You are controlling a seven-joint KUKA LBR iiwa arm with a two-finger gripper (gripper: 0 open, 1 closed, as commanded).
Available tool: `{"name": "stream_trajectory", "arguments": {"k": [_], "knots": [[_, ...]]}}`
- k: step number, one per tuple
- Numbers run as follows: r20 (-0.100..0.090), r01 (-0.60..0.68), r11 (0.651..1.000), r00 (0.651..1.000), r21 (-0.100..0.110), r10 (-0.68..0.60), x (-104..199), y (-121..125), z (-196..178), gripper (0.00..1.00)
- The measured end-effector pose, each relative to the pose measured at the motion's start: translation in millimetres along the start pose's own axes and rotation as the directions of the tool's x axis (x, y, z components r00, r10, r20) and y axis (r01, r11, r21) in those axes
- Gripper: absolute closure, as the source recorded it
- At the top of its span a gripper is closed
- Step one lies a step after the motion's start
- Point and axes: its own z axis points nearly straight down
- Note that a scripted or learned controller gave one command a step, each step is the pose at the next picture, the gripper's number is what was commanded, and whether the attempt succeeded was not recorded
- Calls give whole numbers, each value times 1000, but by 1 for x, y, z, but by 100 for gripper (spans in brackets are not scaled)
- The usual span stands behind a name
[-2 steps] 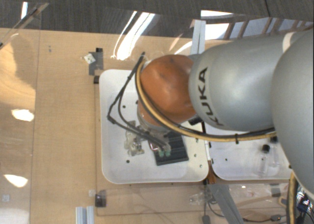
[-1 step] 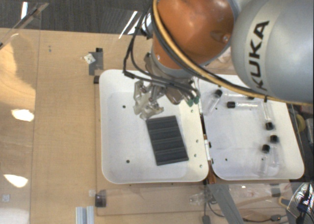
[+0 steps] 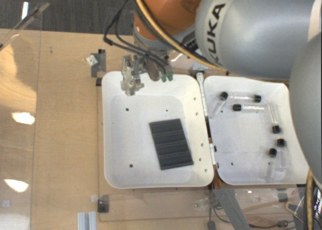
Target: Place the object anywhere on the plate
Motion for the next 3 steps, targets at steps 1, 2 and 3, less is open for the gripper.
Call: {"name": "stream_trajectory", "arguments": {"k": [1,2,3], "knots": [[3,-191,982,982,0,191,-45,-15,-45,100],[0,-606,796,796,3,606,-33,-11,48,100],[0,-899,438,438,6,899,-31,-15,147,100]]}}
